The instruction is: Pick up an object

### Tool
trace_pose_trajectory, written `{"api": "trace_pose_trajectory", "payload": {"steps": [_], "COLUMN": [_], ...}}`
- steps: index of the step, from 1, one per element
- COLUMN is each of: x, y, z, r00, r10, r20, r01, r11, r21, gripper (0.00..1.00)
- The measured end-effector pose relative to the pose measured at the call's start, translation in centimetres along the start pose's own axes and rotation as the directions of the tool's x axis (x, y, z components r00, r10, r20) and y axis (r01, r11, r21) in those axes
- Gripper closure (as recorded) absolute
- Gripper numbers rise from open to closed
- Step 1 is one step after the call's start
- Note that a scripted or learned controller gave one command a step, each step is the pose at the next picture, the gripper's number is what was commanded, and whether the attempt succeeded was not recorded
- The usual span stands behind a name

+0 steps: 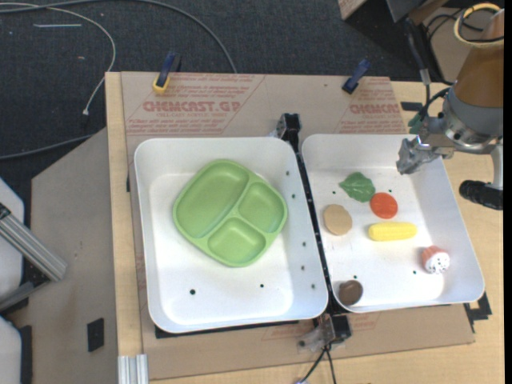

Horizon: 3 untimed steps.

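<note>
Brown lump (350, 292) front rim | board (192, 102) reads "CHEMCAST GP" | hand (410, 158) grip unclear

I saw two white bins side by side on a printed cardboard sheet (240, 102) covering the counter: the left bin (168, 286) at 9 o'clock of the right bin (400, 274). Black clips sat between them at 12 o'clock (289, 125) and 6 o'clock (336, 326). Two blue clamps (167, 70) (357, 75) gripped the sheet's 12 o'clock edge. A white cable (113, 50) lay on the dark floor (48, 70) at 10 o'clock, a metal rail (28, 242) at 9 o'clock.
</note>
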<state>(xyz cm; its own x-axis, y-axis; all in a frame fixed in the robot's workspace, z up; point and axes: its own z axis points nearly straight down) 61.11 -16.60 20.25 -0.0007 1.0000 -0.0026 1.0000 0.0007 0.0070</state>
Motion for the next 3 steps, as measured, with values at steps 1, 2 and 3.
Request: {"api": "trace_pose_trajectory", "payload": {"steps": [1, 2, 3], "x": [-0.4, 4.6, 10.0], "y": [0.7, 0.7, 1.5], "z": [-6.3, -5.6, -6.0], "r00": [1.000, 1.000, 1.000], "r10": [-0.001, -0.005, -0.006], "r20": [0.000, -0.006, -0.004], "r01": [0.001, 0.005, 0.006], "r11": [1.000, 1.000, 1.000], "r21": [-0.002, 0.009, 0.006], "gripper": [1.00, 1.00, 1.00]}}
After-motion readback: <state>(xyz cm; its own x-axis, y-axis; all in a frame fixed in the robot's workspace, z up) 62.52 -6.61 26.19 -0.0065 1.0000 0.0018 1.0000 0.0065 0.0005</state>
